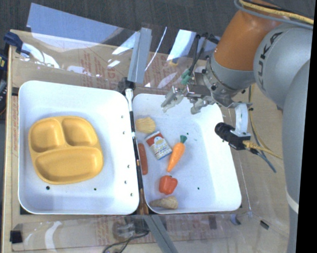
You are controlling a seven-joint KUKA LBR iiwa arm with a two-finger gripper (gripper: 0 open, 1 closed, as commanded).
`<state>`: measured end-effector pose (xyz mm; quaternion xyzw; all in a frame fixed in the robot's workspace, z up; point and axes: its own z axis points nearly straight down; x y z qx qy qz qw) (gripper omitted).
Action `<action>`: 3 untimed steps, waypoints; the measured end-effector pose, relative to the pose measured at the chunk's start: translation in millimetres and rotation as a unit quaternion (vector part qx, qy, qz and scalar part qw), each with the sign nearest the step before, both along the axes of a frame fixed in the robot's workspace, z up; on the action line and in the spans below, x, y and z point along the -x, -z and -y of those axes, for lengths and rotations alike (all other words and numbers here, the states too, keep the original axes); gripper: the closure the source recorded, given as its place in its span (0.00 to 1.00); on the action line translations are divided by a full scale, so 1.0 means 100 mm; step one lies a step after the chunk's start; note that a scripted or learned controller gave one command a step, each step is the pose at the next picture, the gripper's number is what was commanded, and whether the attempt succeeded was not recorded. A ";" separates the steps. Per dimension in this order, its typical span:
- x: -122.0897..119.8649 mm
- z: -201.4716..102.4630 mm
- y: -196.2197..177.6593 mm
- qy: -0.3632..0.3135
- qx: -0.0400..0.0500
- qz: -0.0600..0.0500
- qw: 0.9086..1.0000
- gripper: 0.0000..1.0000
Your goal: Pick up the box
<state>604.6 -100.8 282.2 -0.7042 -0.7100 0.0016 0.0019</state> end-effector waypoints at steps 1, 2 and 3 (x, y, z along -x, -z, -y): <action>0.01 0.01 1.73 -0.025 0.003 0.000 1.000 0.00; 0.13 0.24 1.85 -0.044 0.001 0.006 0.999 0.00; 0.12 0.26 1.74 -0.047 0.003 0.006 0.999 1.00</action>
